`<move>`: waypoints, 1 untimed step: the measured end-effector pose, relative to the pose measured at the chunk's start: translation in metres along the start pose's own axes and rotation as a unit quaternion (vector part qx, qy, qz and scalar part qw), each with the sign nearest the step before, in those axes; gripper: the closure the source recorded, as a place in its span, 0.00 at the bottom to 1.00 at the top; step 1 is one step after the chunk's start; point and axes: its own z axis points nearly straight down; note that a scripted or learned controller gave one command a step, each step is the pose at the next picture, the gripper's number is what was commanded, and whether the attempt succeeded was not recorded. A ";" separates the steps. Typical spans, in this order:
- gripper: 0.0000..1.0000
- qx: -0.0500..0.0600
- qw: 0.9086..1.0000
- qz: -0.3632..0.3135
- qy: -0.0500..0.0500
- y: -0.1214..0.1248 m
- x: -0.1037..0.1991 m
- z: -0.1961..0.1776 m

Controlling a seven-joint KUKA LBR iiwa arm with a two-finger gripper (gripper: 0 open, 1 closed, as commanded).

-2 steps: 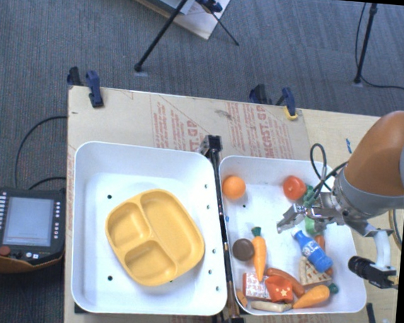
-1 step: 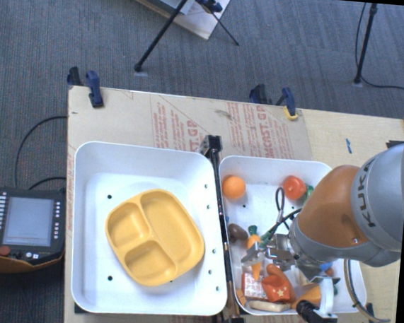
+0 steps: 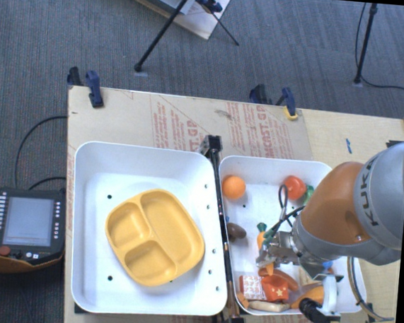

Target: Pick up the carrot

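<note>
Grey carpet surrounds a plywood bench (image 3: 185, 116) with blue clamps (image 3: 94, 86) at its far edge, and tripod legs (image 3: 165, 26) stand on the floor beyond it. On the floor to the left of the bench lies a teach pendant (image 3: 25, 229), its cable looping toward the bench.

Two shallow white bins sit side by side on the bench. The left bin (image 3: 90, 182) holds a yellow divided plate (image 3: 154, 237) with three compartments, lying flat and turned at a slant.

The right bin (image 3: 272, 167) is crowded with toy food. An orange ball (image 3: 233, 187) lies near its far left corner, a red tomato-like piece (image 3: 294, 187) sits further right, and a dark brown piece (image 3: 236, 231) rests against the left wall. Along the near edge are a small red-and-white packet (image 3: 250, 286), a red-orange piece (image 3: 277, 288) and a pale sausage shape (image 3: 268, 306).

The grey arm with its orange band (image 3: 333, 205) reaches in from the right and hangs low over this bin. The gripper (image 3: 275, 251) is down among the items. What looks like the carrot (image 3: 261, 238), an orange bit with green at its top, sits just beside the gripper on its left, partly hidden by it. Whether the gripper is closed on anything I cannot tell.
</note>
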 end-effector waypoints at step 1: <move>1.00 0.000 0.985 0.170 0.000 0.001 0.089 -0.090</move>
